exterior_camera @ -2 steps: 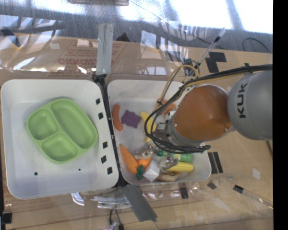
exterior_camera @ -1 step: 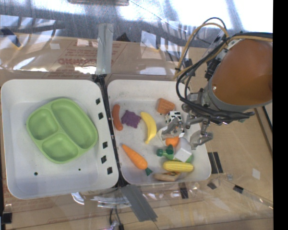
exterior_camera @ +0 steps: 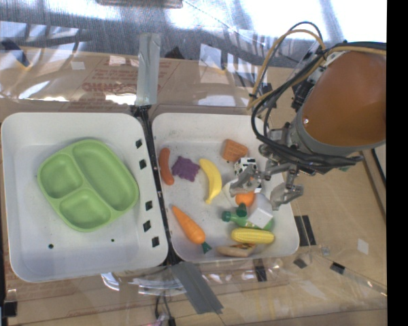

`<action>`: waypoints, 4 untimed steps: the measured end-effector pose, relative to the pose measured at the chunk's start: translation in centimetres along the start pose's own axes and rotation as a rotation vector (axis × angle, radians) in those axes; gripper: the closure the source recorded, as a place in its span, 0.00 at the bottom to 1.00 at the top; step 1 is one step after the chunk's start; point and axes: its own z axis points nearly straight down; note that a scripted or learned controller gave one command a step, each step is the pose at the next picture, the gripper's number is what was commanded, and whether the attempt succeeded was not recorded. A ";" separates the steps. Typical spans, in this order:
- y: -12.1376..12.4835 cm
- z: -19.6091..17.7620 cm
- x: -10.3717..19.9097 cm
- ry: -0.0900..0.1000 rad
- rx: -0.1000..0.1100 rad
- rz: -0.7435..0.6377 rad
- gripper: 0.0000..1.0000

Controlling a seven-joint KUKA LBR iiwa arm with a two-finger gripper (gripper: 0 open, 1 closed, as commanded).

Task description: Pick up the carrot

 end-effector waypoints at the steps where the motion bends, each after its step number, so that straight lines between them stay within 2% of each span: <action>1: -0.2 -1.0 -0.2 -0.003 0.005 -0.004 1.00; 2: -0.5 -6.9 0.9 0.003 0.001 -0.085 1.00; 3: -3.7 -14.3 7.4 0.007 0.002 -0.132 1.00; 4: -2.6 -2.9 7.7 0.003 -0.022 -0.231 1.00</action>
